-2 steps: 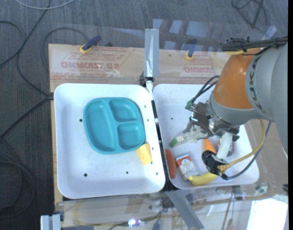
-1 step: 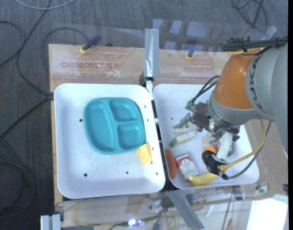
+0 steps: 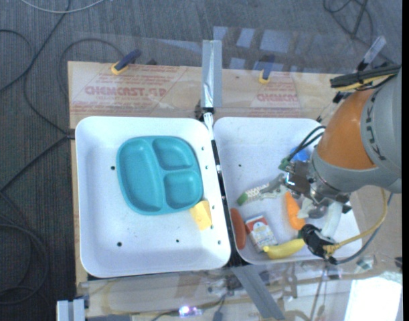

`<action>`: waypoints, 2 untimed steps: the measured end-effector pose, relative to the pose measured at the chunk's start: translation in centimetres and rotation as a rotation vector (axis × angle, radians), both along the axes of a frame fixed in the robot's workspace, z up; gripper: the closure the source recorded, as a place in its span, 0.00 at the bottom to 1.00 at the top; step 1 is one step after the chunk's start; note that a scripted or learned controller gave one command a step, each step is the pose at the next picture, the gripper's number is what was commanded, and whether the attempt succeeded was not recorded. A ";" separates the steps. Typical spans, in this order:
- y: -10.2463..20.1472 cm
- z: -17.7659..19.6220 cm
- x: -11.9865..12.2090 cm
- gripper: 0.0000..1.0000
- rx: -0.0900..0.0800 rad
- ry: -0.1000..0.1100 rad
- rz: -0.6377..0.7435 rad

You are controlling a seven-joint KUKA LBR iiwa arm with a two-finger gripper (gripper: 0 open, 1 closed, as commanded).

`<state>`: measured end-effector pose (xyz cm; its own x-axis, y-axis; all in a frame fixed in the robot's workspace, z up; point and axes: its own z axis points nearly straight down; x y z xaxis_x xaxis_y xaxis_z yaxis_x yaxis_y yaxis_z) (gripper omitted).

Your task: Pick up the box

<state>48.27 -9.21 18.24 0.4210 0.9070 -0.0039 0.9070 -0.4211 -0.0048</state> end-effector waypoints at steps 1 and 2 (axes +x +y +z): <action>-3.2 -0.5 7.0 0.00 0.000 -0.001 0.075; -3.0 1.2 5.9 0.00 -0.001 -0.002 -0.072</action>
<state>54.20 -12.19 19.47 0.4855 0.8742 -0.0035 0.8742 -0.4855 -0.0026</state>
